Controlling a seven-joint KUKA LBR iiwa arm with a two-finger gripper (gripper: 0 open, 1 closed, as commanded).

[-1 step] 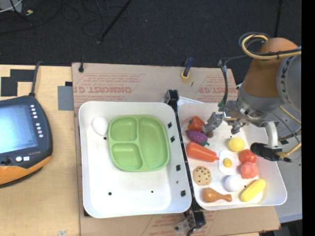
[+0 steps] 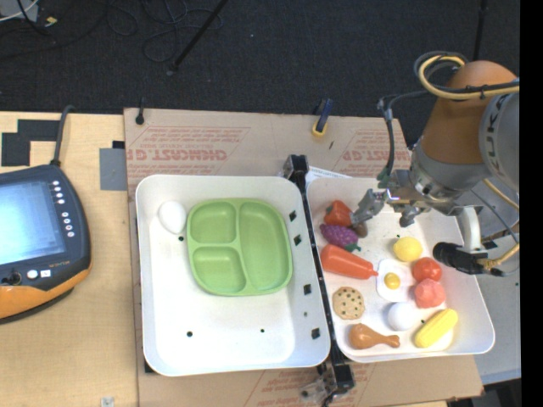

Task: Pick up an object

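We see the gripper [image 2: 386, 208] over the far end of the right bin [image 2: 485, 333], its two fingers spread apart with nothing between them. The left finger [image 2: 366, 208] hangs just right of the red pepper [image 2: 338, 213] and above the grapes [image 2: 338, 235]. The carrot [image 2: 345, 264] lies nearer us and to the left, its long axis running left to right. The lemon [image 2: 407, 248] sits just near of the right finger. We judge the grapes closest.

Arm [image 2: 475, 134]: grey casing, orange band above wrist, yellow-and-black cables looping over it; metal-grey gripper [image 2: 386, 206] fingers.
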